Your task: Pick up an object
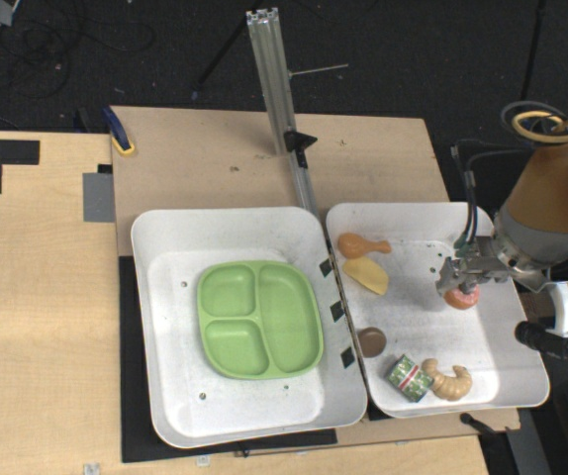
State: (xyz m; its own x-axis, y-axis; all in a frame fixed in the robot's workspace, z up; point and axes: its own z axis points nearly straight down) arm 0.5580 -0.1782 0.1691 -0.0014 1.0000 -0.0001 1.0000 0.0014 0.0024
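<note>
My gripper [464,281] hangs low over the right side of the right bin [502,389], under the grey wrist with its orange band. Directly beneath its tip lies a small red rounded object [462,299], partly covered by the gripper; whether it is gripped is not visible. To the left in the same bin lie an orange drumstick-shaped toy [363,246] and a pale yellow wedge [368,276]. Near the bin's front are a brown round piece [370,341], a small green can [405,377] and a tan croissant-shaped toy [449,382].
The left bin [155,265] holds a green divided plate [260,319]. A metal post [279,117] rises behind the seam between the bins. Black clips [335,310] sit along that seam. Cables hang beside the arm at the right.
</note>
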